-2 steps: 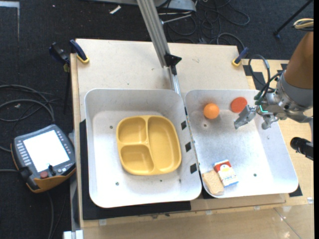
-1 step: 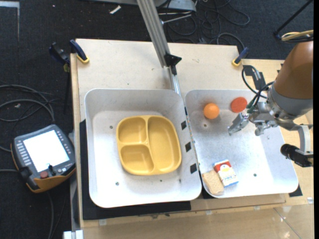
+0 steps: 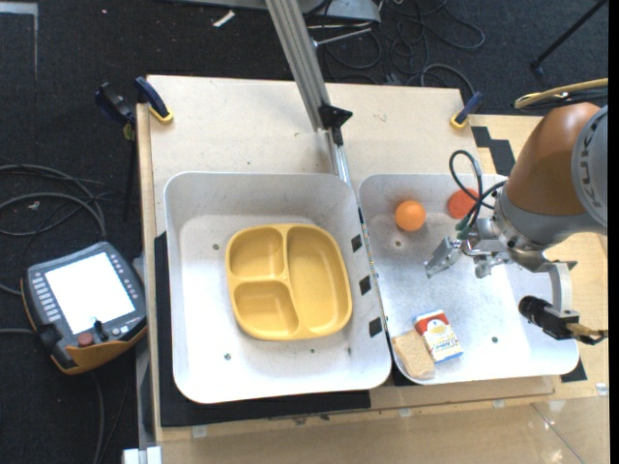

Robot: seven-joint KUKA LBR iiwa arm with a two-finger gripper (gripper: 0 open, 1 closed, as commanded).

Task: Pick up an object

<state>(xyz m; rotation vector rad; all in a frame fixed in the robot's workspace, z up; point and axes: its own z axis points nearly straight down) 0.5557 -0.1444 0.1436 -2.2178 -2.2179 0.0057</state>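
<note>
On the right white bin [image 3: 503,346], the orange ball [image 3: 410,216] lies just beside the spread, empty fingers [image 3: 462,261].

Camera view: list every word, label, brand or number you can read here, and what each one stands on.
"KU": partial dark letters on the grey arm, cut off at the picture's edge.
Red and white box in the right bin: printed front, too small and blurred to read.
Teach pendant on the floor: bright screen, nothing readable.
Yellow divided plate and orange ball: no text.
</note>
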